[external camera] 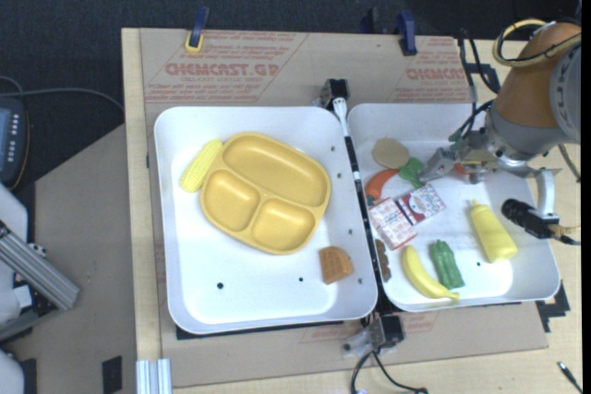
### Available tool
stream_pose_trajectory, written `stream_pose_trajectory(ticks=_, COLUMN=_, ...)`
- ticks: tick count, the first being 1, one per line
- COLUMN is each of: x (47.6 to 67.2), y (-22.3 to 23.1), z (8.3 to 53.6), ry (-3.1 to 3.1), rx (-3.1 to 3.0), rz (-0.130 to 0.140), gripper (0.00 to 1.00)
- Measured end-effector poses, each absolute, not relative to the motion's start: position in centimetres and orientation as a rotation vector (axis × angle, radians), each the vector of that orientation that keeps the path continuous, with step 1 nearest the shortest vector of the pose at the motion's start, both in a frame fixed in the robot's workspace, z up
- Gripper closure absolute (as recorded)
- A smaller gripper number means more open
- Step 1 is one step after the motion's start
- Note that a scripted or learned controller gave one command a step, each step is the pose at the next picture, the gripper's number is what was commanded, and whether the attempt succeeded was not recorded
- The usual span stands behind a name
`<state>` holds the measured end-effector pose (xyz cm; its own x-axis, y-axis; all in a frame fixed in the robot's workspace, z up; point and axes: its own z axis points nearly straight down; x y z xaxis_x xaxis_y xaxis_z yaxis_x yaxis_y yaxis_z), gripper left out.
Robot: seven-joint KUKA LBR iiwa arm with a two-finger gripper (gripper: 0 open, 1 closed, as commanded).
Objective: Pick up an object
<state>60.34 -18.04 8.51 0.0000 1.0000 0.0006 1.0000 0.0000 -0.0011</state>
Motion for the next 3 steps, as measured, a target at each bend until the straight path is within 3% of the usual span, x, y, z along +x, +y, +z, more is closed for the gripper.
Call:
stream_pose_trajectory(ticks=1, x=60.5, y=-18.0, z=9.8, ry=-2.224, rx=-2.224, rz=-0.005, gripper=1.00)
stream_pose_trajectory(ticks=3, x=60.8, y=-17.8, z=18.7, ry=-2.227, rx=-2.223, rz=-0.004, gripper=1.00)
